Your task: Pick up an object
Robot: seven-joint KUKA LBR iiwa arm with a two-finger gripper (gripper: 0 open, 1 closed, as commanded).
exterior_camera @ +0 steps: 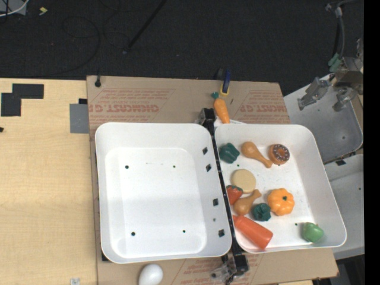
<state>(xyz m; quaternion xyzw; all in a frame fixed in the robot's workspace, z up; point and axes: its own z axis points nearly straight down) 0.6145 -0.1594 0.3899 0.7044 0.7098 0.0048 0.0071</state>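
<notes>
**White egg out front, nothing picked up yet**

A white egg (151, 274) lies on the bench just off the near edge of the bins, well left of the right bin (323, 177) and outside it. All the likely candidates sit inside that bin. An orange pumpkin (281, 201) is near its middle, a green fruit (312, 232) in its near right corner and a long red-orange vegetable (252, 230) along its near left side. A doughnut (278, 153) and a drumstick (255, 153) lie toward its far wall. A small carrot (221, 110) rests just beyond its far left corner.

The gripper (332, 91) hangs past the bin's far right corner, well apart from every toy — I cannot tell if it is open or closed, though nothing appears to be held. By my reading the task is at its start, with choosing, reaching, grasping and lifting all left.
</notes>
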